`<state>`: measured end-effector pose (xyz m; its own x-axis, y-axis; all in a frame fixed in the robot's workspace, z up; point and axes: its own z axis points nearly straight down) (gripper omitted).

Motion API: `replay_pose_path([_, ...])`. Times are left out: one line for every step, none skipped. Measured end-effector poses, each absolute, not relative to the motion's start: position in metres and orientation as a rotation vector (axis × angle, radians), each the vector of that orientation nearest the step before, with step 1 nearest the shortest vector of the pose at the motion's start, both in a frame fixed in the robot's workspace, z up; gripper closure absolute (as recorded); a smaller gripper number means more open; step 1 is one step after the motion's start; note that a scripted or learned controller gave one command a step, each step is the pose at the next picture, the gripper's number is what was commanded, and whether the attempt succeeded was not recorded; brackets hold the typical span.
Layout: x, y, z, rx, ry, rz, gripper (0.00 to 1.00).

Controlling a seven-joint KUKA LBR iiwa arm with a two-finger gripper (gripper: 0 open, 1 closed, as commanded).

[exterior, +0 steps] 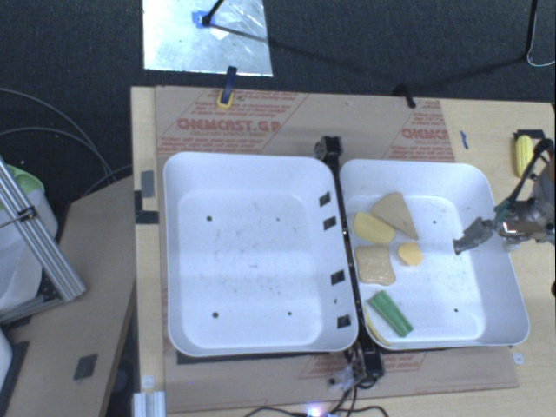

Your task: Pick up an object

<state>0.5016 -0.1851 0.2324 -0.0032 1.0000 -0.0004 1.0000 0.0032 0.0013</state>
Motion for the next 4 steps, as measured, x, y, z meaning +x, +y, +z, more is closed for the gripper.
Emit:
replay_pose_path([0.547,-0.137,0.079,2.21,2.224,0.004,0.0])
replay_pose_path([0.636,-0.103,0.086,2.204,2.228,0.012,0.0])
replay_pose_path([0.632,-0.107,0.096,2.21,2.226,0.005,1.0])
replay_pose_path([0.605,-0.013,0.191,2.204,2.234,0.015,1.0])
